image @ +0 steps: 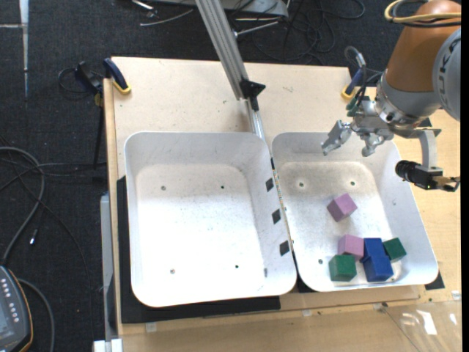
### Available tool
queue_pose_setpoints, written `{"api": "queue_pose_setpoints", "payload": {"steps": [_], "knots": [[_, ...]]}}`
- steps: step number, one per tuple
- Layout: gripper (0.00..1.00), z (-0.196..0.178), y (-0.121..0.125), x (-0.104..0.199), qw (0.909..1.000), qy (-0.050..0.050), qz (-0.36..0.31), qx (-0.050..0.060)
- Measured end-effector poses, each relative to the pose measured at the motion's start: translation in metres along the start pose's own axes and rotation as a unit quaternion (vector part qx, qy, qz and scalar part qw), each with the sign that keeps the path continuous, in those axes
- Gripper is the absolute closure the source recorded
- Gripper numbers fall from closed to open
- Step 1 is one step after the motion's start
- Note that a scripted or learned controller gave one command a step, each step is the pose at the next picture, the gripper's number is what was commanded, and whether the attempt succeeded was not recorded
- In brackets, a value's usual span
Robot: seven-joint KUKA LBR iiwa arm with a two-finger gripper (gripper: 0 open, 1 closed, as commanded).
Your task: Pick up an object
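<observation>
The pale wooden bench (190,94) carries two shallow white plastic bins set side by side. The left white bin (194,211) has bare floor showing across it, while the right white bin (315,178) holds every candidate for the pick. Above the far rim of that right bin hangs the grey arm with its orange band (418,46), reaching in from the right, and at its end the two-finger gripper (353,142) sits with its fingers spread apart and nothing between them.

So the task stands near its start: no object is lifted, none is touched, and the gripper is high and well apart from all the blocks. What is left is the whole of the work (choosing a block, descending, closing, raising).

The blocks lie toward the near half of the right bin. A lilac cube (341,206) sits alone near the middle of the floor, tilted on the diagonal, with free space on every side; it looks like the easiest target, being nearest the gripper. The rest crowd the near right corner: a blue block (377,261), a dark green cube (342,268) at the front, a pink cube (352,246) just behind it and touching the blue one, and a smaller dark green cube (395,249) beside the blue block against the bin wall. That cluster seems harder to enter cleanly.
</observation>
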State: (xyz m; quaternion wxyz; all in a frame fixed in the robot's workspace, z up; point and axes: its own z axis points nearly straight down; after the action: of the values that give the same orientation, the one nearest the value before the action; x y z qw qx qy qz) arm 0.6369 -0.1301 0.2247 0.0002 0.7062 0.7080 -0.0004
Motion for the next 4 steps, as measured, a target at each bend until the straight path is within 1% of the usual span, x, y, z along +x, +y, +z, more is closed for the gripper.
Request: {"api": "queue_pose_setpoints", "payload": {"steps": [1,2,3,4], "knots": [[0.00,0.120,-0.060,-0.045,1.0000,0.001,0.003,0.005],[1.00,0.105,-0.056,-0.043,1.0000,0.000,0.002,-0.001],[1.00,0.041,-0.069,-0.061,1.0000,-0.001,0.002,-0.003],[1.00,0.062,-0.064,0.007,1.0000,0.002,-0.003,0.001]]}}
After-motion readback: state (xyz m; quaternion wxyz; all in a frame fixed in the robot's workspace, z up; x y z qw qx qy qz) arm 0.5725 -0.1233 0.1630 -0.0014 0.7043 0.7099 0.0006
